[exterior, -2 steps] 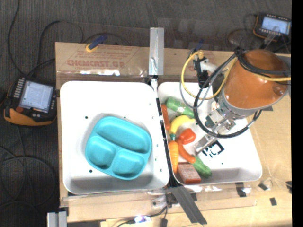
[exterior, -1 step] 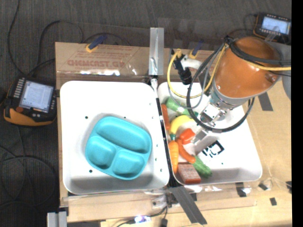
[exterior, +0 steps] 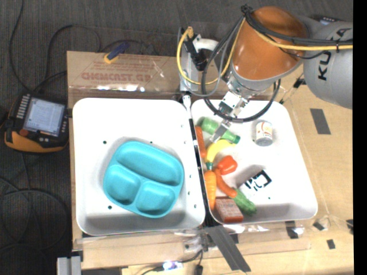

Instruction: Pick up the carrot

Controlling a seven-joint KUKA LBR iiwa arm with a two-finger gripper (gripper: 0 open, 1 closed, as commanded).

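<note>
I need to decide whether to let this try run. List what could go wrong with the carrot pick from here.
1. The carrot lies along the right bin's left wall, so a finger may strike the wall.
2. The banana and red pepper crowd its upper end; the gripper, now above the green bottle, might close on those instead.
</note>
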